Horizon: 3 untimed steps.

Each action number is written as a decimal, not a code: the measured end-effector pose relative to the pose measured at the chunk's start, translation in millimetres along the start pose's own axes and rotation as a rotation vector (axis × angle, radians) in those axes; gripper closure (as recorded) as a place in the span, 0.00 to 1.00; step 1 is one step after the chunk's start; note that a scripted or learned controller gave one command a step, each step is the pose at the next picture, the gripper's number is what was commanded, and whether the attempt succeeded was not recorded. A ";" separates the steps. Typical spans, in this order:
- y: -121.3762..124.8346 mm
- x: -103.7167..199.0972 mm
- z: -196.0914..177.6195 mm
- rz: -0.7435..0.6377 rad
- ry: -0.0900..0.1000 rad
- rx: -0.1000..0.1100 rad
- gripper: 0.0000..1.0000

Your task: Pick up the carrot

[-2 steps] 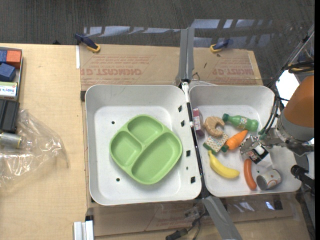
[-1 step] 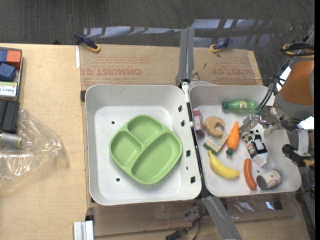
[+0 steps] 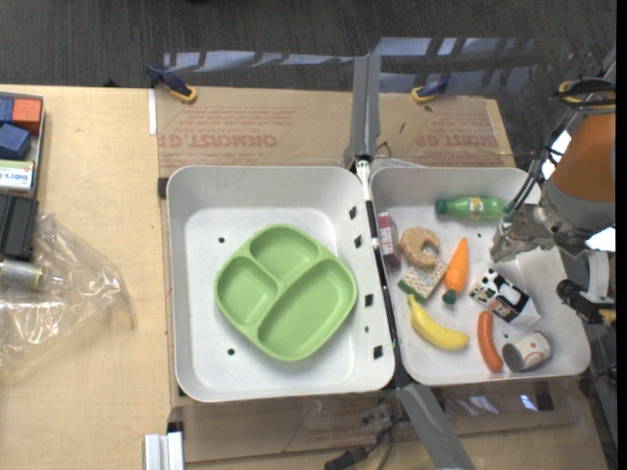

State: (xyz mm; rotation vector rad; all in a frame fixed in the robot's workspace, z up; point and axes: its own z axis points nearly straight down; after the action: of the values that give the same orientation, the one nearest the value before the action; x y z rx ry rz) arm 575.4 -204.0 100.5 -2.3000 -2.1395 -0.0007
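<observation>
The carrot (image 3: 457, 265) is orange with a dark green stub at its lower end. It lies slightly tilted in the middle of the right bin (image 3: 568, 360), between a brown bagel and a black-and-white block. My gripper (image 3: 509, 240) hangs over the right bin's upper right part, a short way right of and above the carrot, just below the green bottle. Nothing shows in its grasp. The arm's orange band (image 3: 591, 160) is at the right edge.
Around the carrot lie a green bottle (image 3: 470, 207), bagel (image 3: 421, 246), patterned cracker (image 3: 422, 281), banana (image 3: 437, 326), sausage (image 3: 488, 342), small cup (image 3: 527, 350), black-and-white block (image 3: 500, 297) and a pink item (image 3: 385, 233). A green divided plate (image 3: 284, 294) sits in the left bin.
</observation>
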 end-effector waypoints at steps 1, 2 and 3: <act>27.3 8.7 8.2 -0.517 -0.002 -0.002 1.00; 32.6 93.3 -87.1 -0.557 -0.002 -0.002 1.00; 49.6 63.9 8.8 -0.782 -0.001 -0.001 1.00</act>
State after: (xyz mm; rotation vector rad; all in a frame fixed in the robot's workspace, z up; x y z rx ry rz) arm 629.4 -143.9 91.7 -1.3123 -2.8557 0.0002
